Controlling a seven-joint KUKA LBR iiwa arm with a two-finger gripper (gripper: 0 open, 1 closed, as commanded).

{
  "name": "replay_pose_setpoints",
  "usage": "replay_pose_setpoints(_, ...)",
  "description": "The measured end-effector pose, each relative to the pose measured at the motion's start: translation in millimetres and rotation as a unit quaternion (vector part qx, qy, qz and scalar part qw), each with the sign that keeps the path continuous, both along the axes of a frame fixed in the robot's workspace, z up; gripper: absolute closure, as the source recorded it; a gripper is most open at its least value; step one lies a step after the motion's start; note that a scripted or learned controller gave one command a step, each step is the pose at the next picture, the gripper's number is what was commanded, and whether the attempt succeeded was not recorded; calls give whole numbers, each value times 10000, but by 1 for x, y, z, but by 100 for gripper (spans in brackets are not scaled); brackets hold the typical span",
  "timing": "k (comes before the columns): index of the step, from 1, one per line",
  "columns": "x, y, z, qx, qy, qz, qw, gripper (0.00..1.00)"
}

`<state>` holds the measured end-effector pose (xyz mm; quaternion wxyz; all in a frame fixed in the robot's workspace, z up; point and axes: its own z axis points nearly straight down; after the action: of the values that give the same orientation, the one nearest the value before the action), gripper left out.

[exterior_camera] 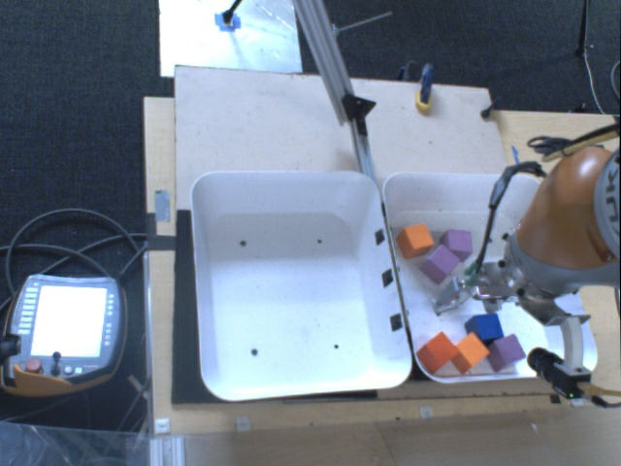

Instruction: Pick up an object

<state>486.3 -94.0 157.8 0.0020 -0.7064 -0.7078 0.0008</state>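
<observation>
Objects to pick: small foam-like cubes, all lying in the right-hand shallow white bin.
Upper group: an orange cube near the bin's left wall, a purple cube just right of it, and a lighter purple cube below and between them, touching or almost touching both.
Lower group: a large orange cube by the front rim, a smaller orange cube against its right side, a blue cube just above that one, and a purple cube at the right end of the cluster.
Arm: the grey arm with its orange band comes in from the right and bends down over the right bin, covering that bin's right part.
Gripper: the metal two-finger gripper sits low in the bin, between the upper and lower groups, tips pointing left and down toward the bin floor.
Fingers: from where I stand they look close together with no cube between them; how far apart they stand I cannot tell.
Nearest cubes: the lighter purple cube just above the tips, the blue cube just below and right of them.
Left bin: the larger shallow white bin sits beside the right one, their walls touching along the middle.
Bench side: a grey handheld control pendant with a bright screen lies well left of the bins, black cables looping round it.
</observation>
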Motion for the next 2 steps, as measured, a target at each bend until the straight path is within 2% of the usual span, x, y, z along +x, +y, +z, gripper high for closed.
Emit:
replay_pose_setpoints(1, 5, -12, -44, -38, -85, -11, 10000, 0)
replay_pose_setpoints(2, 8, -12, -32, -37, -118, 5, 9999, 100)
